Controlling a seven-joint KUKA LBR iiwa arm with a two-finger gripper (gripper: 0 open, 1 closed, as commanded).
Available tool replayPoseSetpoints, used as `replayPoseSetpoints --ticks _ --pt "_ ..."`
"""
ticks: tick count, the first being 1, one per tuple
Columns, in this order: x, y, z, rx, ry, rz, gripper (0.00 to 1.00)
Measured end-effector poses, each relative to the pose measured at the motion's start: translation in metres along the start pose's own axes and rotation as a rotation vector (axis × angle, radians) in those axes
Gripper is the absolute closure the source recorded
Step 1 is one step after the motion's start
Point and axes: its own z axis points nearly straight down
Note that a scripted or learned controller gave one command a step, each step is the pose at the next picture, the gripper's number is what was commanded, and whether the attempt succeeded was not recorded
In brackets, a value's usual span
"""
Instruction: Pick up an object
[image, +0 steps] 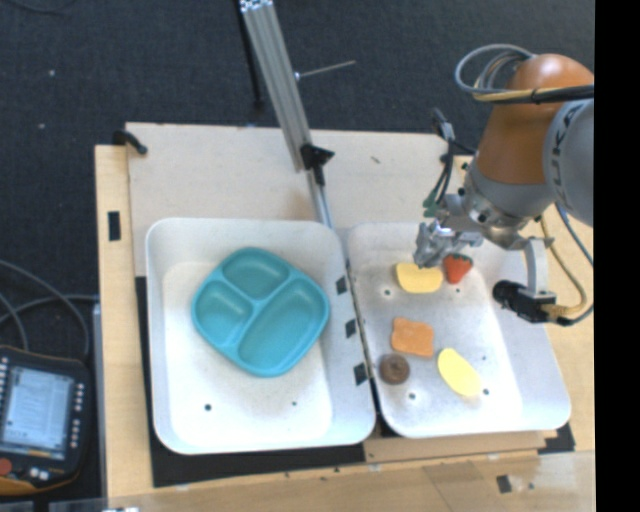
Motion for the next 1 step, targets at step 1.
replayPoseSetpoints --ticks 1 --pt "0.058 0.0067 -0.0089 -0.002 0.001 -0.001 1.0"
